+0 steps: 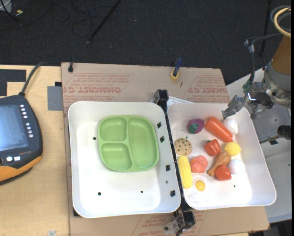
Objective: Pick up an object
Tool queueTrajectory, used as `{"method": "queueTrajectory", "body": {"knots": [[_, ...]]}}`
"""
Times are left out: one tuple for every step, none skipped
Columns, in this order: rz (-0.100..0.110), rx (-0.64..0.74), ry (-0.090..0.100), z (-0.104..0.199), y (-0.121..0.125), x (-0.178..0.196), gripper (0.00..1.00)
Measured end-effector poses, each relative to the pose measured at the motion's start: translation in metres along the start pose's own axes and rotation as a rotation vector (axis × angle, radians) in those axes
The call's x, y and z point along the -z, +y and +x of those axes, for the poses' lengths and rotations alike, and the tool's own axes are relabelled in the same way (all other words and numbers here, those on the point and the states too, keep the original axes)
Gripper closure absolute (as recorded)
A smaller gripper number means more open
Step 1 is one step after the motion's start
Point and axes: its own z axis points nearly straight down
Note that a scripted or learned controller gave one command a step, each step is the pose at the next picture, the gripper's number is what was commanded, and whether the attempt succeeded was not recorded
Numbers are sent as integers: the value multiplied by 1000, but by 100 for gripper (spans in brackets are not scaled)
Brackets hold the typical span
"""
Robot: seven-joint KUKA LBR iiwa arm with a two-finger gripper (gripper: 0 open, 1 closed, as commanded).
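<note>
The right bin holds several toy foods: a purple piece, an orange carrot, a white egg, a cookie, a red pepper, a yellow lemon, a corn cob, a pink piece, a drumstick and a red tomato. My gripper hangs over the bin's far right corner, just above and right of the carrot and egg. Its fingers stand spread and open, with nothing between them.
A green divided plate lies in the left bin. A tablet-like pendant rests on the bench at far left. A blue and yellow clamp sits on the cardboard behind the bins.
</note>
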Motion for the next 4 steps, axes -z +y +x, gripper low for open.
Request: {"method": "queueTrajectory", "body": {"knots": [[-11,1,-2,0,2,7,0],[-6,4,-1,5,7,-39,0],[-6,6,-1,7,17,-98,0],[-6,4,-1,8,13,-143,0]]}}
